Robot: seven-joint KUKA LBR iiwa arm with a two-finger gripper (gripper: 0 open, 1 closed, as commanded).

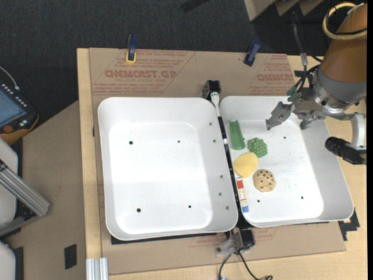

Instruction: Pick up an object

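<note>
Cookie (264, 181) sits nearest me in the right bin (326, 209), toward its left wall. At its 11 o'clock, touching or nearly, I see a yellow lemon-like piece (245, 164). At 12 from the cookie, a green broccoli-like lump (257, 147), then a green bar (236, 135) along the wall. Left bin (116, 214) alongside. Gripper (289, 113) hovers at 1 o'clock from the broccoli, nothing between its fingers; I can't tell whether they're spread or closed.

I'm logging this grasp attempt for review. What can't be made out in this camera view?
- Gripper: open or shut is unclear; too small and blurred.
- Arm: cut off by the right edge.
- Flat red-and-blue item against the right bin's left wall: too small to identify.
</note>
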